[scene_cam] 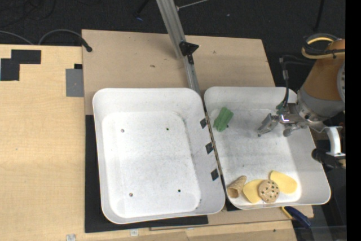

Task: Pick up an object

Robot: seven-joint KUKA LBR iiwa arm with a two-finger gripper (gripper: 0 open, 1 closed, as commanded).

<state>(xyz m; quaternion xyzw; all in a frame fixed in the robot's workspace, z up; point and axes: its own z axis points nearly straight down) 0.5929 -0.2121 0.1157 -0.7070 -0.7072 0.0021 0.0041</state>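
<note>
Two white bins sit side by side on the bench, and everything loose lies in the right bin (pixel 248 100). A green block (pixel 223 119) rests near that bin's left wall, toward the far edge. Along the near edge lies a cluster: a tan cone-shaped piece (pixel 237 185), a round cookie-like disc (pixel 267 191) with dark holes, and a yellow piece (pixel 283 182) touching the disc on its right side. The left bin (pixel 148 105) shows only its bare floor with a few small dots.

The gripper (pixel 280 124) hangs over the right bin's right half, about midway between its far and near edges, well apart from both the green block and the near-edge cluster. Its fingers look spread, with nothing between them.

The step in hand appears to be the approach: no object has been picked yet. The next move calls for choosing a target and travelling to it, either leftward across the bin to the green block or toward the near edge for the cluster, then descending with the fingers straddling the piece. The green block, standing alone, seems the cleaner choice; the crowded pieces risk a blocked finger.
</note>
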